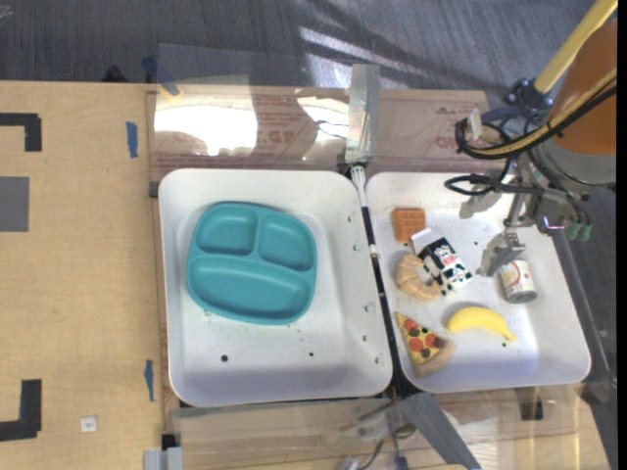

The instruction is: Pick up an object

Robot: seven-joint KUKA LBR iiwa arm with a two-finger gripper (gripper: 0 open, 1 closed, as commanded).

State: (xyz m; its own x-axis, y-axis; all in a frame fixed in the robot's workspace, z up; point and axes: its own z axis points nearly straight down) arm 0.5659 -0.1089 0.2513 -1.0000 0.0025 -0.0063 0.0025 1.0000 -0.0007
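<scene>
My pincer (502, 253) hangs low over the right bin (573, 360), its tip just beside a small can (517, 280) that lies tipped on the bin floor. From this slanted view I cannot tell how the pincer is set, and I see nothing held in it.

The can looks like the nearest thing to take, and it is also the riskiest, I judge. It is round and lying over, so a closing squeeze from the side could roll it away toward the bin's right wall. If I come down off-centre, I may only nudge it.

The banana (480, 322) lies near the can, toward the front of the bin; a sliding can might knock it. Further left sit a black-and-white toy (443, 262), a croissant (415, 274), an orange cracker (409, 223) and a pizza slice (422, 340), packed close together, so a grab there could catch two at once or wedge against a neighbour.

The left bin (186, 360) holds a teal divided plate (253, 260), well apart from all this.
</scene>
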